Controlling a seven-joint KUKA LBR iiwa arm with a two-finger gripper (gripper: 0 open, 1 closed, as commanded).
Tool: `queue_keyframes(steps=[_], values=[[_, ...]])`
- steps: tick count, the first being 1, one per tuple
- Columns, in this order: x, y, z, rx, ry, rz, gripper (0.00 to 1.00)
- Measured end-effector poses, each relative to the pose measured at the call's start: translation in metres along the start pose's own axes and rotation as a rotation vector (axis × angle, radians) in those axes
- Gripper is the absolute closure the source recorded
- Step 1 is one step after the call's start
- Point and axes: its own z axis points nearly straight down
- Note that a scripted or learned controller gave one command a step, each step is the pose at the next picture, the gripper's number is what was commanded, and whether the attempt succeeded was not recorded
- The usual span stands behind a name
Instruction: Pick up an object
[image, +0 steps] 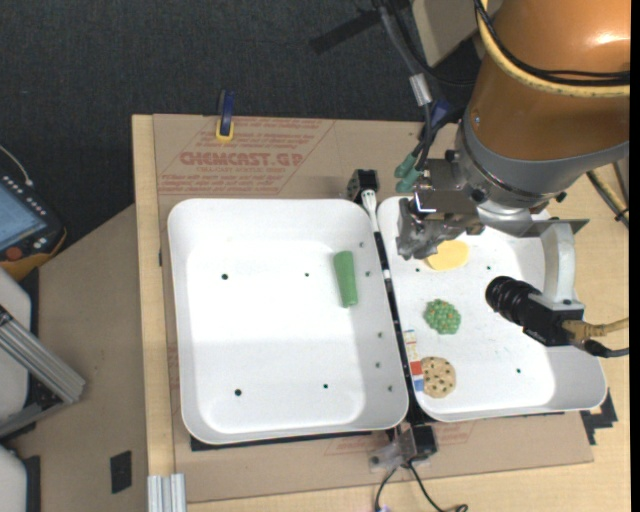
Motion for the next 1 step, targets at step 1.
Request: queue_keyframes(steps=[1], values=[[0.0209, 0.0204, 0.0308, 0.008, -0.001, -0.001, 1.0]])
